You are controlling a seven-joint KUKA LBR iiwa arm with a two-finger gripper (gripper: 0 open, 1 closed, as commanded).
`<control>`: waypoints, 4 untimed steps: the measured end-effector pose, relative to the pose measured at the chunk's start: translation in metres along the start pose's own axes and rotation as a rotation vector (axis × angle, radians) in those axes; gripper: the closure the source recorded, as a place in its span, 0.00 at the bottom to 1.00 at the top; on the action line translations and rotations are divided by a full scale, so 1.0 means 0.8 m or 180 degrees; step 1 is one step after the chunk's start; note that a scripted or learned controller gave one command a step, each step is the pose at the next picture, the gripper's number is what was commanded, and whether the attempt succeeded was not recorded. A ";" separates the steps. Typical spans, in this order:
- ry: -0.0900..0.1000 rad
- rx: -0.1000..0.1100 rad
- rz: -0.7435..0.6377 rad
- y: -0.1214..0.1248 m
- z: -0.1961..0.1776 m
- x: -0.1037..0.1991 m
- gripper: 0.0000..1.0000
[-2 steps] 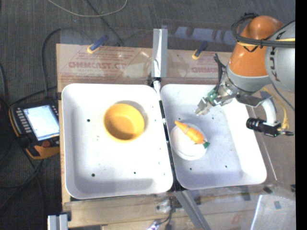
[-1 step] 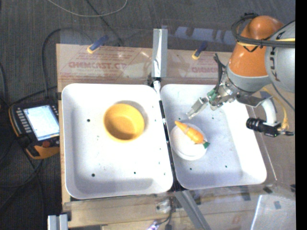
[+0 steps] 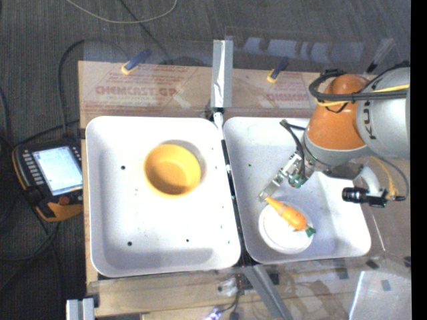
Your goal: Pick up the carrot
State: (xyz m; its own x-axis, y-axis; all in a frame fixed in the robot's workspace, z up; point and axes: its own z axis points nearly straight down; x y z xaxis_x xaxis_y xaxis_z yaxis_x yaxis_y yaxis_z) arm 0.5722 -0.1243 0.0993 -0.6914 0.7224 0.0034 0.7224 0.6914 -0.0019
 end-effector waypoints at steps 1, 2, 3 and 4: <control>0.0003 0.0002 -0.0512 -0.065 -0.006 0.035 0.00; -0.0019 -0.0019 -0.0084 -0.129 -0.002 0.020 0.00; 0.0001 -0.0056 0.0422 -0.149 0.012 -0.010 0.00; -0.0039 -0.0066 0.0423 -0.147 -0.001 -0.015 1.00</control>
State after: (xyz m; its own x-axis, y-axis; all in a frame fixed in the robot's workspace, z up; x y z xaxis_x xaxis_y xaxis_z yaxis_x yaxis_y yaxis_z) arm 0.4958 -0.2145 0.1001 -0.5895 0.8077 -0.0076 0.8075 0.5895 0.0193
